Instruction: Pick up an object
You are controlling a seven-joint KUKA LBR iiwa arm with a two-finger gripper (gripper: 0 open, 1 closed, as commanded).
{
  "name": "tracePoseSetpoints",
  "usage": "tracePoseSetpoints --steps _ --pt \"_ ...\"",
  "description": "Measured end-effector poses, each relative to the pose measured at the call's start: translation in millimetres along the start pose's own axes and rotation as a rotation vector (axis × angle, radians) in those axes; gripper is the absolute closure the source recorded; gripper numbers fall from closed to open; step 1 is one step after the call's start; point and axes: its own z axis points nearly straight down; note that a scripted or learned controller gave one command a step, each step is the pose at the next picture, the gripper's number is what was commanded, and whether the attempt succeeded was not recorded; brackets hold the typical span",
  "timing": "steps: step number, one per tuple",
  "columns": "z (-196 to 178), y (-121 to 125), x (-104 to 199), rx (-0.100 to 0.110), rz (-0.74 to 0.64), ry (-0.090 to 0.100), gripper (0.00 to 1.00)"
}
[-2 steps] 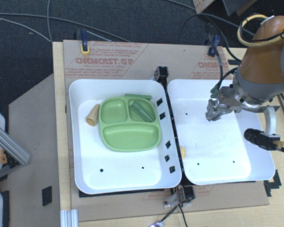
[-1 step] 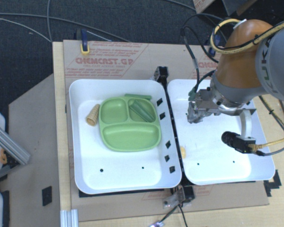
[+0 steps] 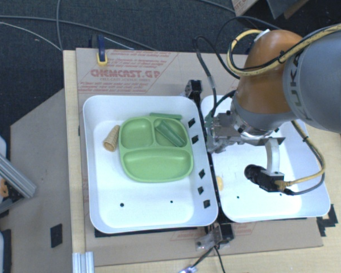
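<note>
We see the arm (image 3: 273,67) reaching in over the right bin (image 3: 256,205), with the claw (image 3: 217,136) low at that bin's left edge, close to the wall it shares with the left bin (image 3: 148,205). The wrist covers the claw, so we cannot tell whether it is open or closed, and we see nothing held in it.

The things to pick lie mostly in the left bin. A green divided plate (image 3: 156,161) sits left of the claw, across the wall, with a dark green piece (image 3: 171,132) in its upper right compartment. A tan cone (image 3: 111,138) touches the plate's far left side, well apart from the claw. A small yellow bit (image 3: 219,182) lies in the right bin, just below the claw.
</note>
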Motion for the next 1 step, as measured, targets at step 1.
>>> tracePoseSetpoints --steps 1 --pt "-11.3 -1.8 51.5 -0.005 -0.001 0.0 1.0"
